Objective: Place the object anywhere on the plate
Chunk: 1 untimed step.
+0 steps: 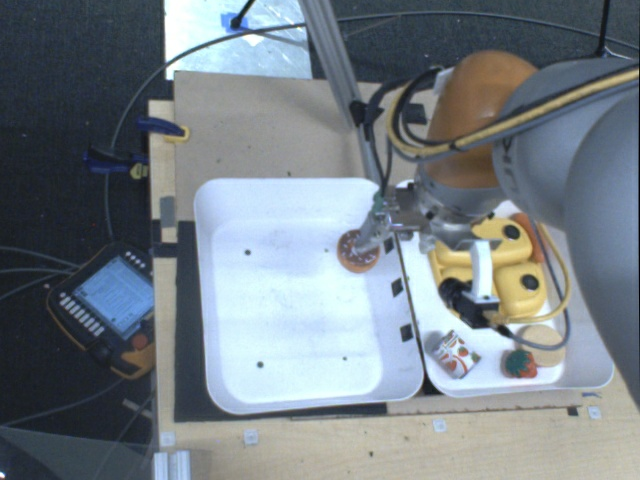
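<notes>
So the surface [260,138] is a tan board sitting on dark carpet, with two shallow white bins on it side by side. There's a teach pendant [105,308] lying on the floor well off to the claw's left, with its screen lit, plus blue clamps [150,126] on the board's far-left edge and cables looping around.

The claw [378,230] hangs over the left bin [290,368], up near its top-right corner next to the divider. Can't tell how wide it's set, the wrist blocks too much.

The small round brown plate [357,252] sits just below-left of the claw, basically touching it in this view.

In the right bin [590,373], the yellow toy [505,268] is just right of the claw, under the arm. A small red-and-white can [453,354] lies lower right of it, and a red strawberry-looking thing [518,364] further right.
</notes>
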Each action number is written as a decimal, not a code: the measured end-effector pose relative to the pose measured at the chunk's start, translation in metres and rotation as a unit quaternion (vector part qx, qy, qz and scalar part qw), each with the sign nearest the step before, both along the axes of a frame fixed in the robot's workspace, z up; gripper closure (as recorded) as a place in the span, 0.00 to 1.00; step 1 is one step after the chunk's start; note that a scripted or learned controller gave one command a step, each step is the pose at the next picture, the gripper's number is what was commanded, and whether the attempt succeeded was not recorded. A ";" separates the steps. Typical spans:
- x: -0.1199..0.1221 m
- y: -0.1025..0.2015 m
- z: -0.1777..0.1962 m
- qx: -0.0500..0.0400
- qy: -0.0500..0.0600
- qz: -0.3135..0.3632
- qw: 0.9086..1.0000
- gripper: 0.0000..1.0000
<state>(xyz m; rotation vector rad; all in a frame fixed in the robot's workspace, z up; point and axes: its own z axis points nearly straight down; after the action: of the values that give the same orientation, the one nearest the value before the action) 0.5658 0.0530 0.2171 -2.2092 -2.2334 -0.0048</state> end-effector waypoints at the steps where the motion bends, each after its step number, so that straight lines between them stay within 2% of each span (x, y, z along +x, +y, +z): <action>1: 0.009 0.048 0.012 0.000 -0.001 0.000 1.000 1.00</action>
<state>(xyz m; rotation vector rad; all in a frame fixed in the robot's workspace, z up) 0.5752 0.1012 0.2289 -2.2100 -2.2334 -0.0071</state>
